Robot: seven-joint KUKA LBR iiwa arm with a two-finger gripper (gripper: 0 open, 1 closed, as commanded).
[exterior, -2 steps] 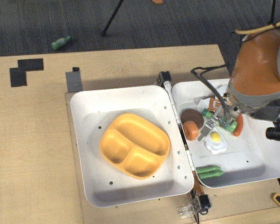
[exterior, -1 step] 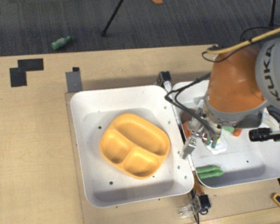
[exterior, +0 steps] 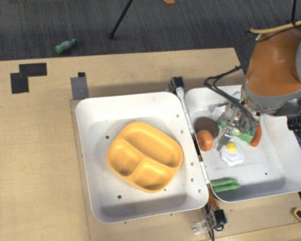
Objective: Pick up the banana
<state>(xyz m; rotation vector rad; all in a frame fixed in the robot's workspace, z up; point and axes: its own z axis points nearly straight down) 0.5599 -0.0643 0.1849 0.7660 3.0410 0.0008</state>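
My gripper point(exterior: 232, 128) hangs low over the middle of the right bin point(exterior: 286, 177), with the grey and orange arm point(exterior: 277, 70) covering that bin's back right part. Just below the gripper lies a white toy fried egg point(exterior: 231, 153) with a yellow yolk. A brown and orange toy piece point(exterior: 204, 136) sits to the gripper's left, against the bin's left wall. A red-orange piece point(exterior: 255, 138) and a bit of green point(exterior: 245, 133) show at the gripper's right side. What lies under the arm is hidden.
A green pea pod point(exterior: 224, 184) lies at the right bin's front left. The left bin point(exterior: 92, 151) holds a yellow divided plate point(exterior: 144, 156). Black cables point(exterior: 219, 88) loop beside the wrist. The wooden bench point(exterior: 32, 174) stretches to the left.
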